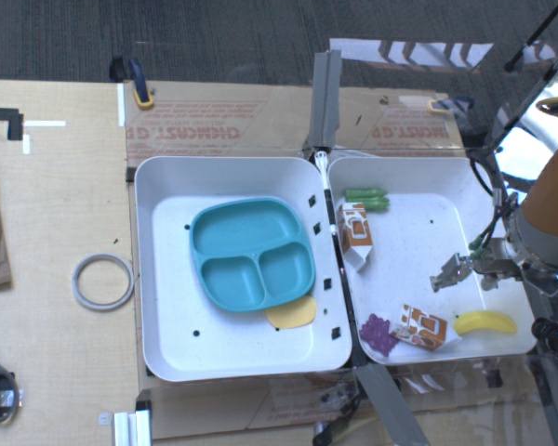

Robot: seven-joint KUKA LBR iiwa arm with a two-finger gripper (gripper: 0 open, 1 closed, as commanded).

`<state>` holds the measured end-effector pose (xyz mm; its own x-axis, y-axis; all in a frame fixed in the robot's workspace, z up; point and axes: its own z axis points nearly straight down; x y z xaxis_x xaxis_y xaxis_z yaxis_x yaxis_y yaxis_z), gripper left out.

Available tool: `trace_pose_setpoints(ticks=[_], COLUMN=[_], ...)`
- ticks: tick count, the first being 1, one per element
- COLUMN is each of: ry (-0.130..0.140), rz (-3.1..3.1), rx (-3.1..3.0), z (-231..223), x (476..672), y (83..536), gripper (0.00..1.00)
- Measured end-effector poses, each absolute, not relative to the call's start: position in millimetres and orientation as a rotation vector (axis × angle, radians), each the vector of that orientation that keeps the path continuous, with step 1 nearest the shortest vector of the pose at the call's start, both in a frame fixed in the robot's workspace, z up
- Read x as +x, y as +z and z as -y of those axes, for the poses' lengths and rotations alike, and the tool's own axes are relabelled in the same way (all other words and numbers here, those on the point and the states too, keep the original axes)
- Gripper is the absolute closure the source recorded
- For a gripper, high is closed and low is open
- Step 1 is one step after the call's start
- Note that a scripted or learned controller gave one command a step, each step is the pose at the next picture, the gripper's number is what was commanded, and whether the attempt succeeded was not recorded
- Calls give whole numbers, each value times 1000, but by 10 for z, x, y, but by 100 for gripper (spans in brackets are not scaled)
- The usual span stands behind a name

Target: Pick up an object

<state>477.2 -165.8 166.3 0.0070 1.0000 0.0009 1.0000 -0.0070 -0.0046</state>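
- Over the right bin (418, 207), near its right wall, the pincer (449, 275) hangs above bare white floor; nothing sits between its fingers, and from this angle I can't tell how far apart they are.
- Nearest thing to it is the banana (485, 322), just beside it on the near-right side. Its long axis runs left to right, slightly bowed.
- Left of the banana lies a small carton (421, 327), tilted, and beyond that a bunch of grapes (378, 334) against the near-left corner. Carton and grapes look to be touching or close to it.
- Farther off, at the far-left of the same bin, a second carton (355, 232) lies along the dividing wall, with a green pod (366, 197) just beyond it.
- The left bin (158, 277) holds a blue tray (252, 254) with a yellow disc (293, 313) poking out from under its near edge. All of that is well apart from the pincer.
- On the tabletop (56, 212) left of the bins rests a ring (102, 281).
- My guess: the banana is the easy target. The pincer would need a short shift toward the near-right and a drop, with its fingers closing across the fruit's narrow width rather than along its length.
- The risk I see is the bin wall close beside the banana, which leaves little room.
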Motion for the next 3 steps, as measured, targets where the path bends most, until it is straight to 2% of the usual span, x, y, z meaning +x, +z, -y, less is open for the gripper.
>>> trace_pose_setpoints(ticks=[1,2,3], ry=[2,2,1], rz=[2495,2526,2689], rx=[-1906,-1863,-1623], z=[1836,1477,1548], x=[5227,4773,5298], y=[2545,1481,2185], gripper=[0,0,0])
